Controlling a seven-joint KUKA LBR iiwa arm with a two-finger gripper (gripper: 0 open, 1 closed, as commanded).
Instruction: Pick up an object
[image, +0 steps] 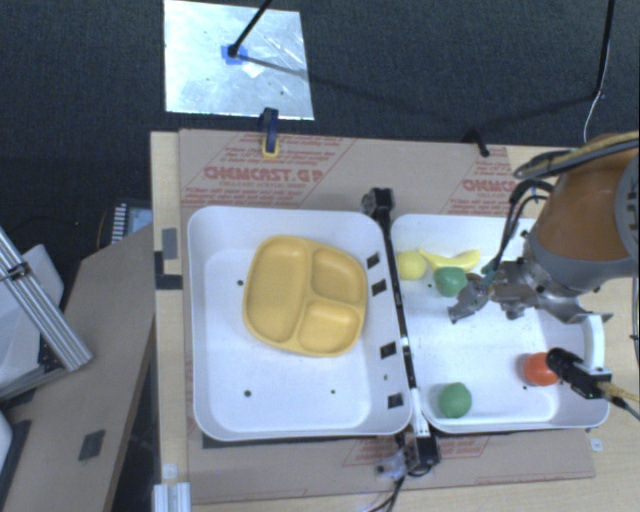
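Camera view looks down on two white bins side by side. The left bin (215, 400) carries a yellow divided plate (303, 293) with three compartments, lying a little above the bin's middle. The right bin (490, 350) holds the loose pieces — a yellow ball (411, 265) near its upper left corner, a yellow banana-shaped piece (452, 259) just beside it, a green piece (450, 282) below the banana, a green ball (455, 399) near the lower edge, and an orange piece (539, 369) toward the lower right. The grey arm (590, 215) reaches in from the right, and its gripper (468, 302) hangs over the upper part of the right bin, close to the green piece. Whether the gripper is spread or pressed together cannot be told at this angle — its tips are a dark blur — and nothing is seen pinched in it.
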